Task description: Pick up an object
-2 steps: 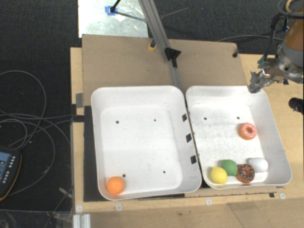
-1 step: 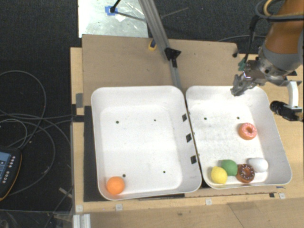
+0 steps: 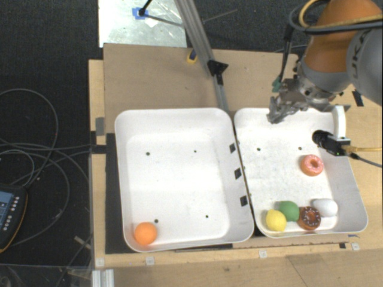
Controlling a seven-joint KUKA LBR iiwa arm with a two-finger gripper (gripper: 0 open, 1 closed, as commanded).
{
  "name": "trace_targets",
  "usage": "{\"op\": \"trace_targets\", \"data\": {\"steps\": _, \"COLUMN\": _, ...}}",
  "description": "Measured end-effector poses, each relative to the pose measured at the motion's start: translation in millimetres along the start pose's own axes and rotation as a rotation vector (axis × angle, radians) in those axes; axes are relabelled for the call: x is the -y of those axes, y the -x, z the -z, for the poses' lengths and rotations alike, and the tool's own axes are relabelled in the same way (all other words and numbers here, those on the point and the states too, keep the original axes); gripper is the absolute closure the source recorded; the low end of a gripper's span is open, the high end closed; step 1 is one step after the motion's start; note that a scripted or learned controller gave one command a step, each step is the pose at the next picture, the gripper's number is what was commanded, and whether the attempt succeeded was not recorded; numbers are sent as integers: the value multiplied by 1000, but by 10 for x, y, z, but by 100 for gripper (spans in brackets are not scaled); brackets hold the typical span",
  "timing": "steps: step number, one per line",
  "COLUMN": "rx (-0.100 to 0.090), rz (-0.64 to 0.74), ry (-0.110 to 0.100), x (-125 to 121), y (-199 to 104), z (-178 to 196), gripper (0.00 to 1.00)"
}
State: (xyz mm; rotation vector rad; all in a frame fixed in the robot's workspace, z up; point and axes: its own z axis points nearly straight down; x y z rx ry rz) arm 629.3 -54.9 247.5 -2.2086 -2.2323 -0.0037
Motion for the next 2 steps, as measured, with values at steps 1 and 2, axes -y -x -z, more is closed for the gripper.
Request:
{"op": "trace_targets", "data": {"steps": 1, "rx": 0, "rz": 0, "ry": -2, "x": 123, "y": -587, "z": -118, "gripper": 100}}
{"op": "trace_targets", "data": {"steps": 2, "rx": 0, "rz": 1, "ry": -1, "x": 220, "y": -1101, "z": -37, "gripper": 100}}
